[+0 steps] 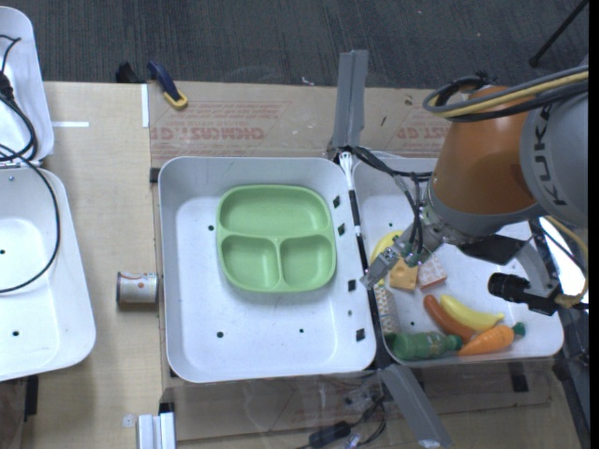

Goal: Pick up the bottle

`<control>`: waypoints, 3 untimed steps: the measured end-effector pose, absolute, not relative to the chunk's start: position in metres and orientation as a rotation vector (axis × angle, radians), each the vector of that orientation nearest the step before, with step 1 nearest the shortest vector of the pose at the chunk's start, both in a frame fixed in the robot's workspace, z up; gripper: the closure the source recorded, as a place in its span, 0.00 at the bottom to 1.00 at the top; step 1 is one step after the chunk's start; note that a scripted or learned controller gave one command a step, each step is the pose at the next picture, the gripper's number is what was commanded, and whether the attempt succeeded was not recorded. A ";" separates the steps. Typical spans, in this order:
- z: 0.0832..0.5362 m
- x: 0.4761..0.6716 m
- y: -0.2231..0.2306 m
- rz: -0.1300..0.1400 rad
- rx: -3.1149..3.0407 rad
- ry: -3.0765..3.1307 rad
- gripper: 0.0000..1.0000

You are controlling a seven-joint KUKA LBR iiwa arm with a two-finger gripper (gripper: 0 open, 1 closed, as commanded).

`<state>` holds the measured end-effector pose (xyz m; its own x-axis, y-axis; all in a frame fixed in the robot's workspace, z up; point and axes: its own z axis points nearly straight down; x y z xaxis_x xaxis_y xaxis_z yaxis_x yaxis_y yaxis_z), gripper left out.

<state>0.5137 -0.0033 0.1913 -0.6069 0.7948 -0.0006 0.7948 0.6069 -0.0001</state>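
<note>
The arm (524,157) is showing a grey casing bearing partial dark lettering, a broad orange band above the wrist, and black and yellow cables looping over it at the frame's upper right.

Floor: I see dark grey carpet (234,17) along the top | Tabletop (103,148): light wood | Covering: brown cardboard sheet (243,124) with red print | Light: even, soft shadows

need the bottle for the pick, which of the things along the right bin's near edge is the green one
The bottle, lying on its side at the near left corner of the right bin. The carrot, banana and sausage nearby are orange, yellow and red.
</note>
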 end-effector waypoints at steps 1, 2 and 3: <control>0.191 0.525 -0.050 -0.002 1.354 2.834 0.00; 0.144 0.485 -0.115 0.000 0.987 2.983 0.00; 0.126 0.478 -0.096 0.001 0.584 3.086 0.00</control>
